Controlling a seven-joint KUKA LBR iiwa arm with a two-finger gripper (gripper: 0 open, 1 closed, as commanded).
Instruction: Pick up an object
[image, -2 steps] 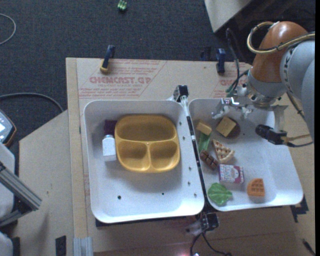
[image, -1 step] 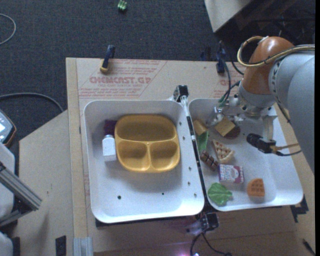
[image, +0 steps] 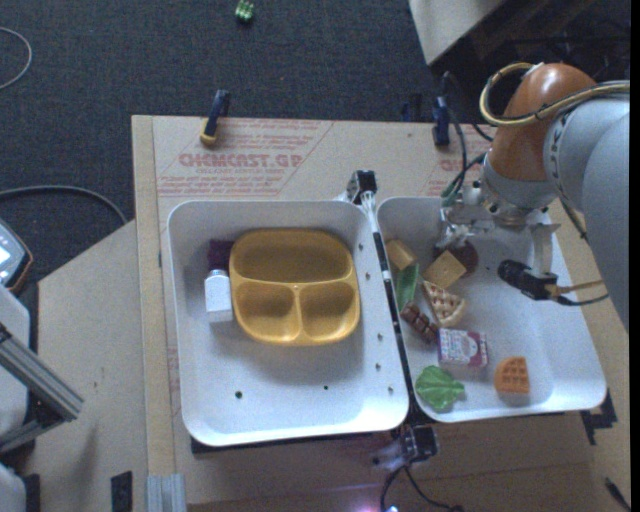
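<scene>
Camera view: arm in from the right, hand low over the far-left part of the right bin, just above a tan block. Can't tell the hand's state. Near it: waffle wedge, pink carton, green leaf, orange waffle. Left bin: yellow divided tray, white bottle.

Arm in from right, wrist bent down, gripper low.
</scene>
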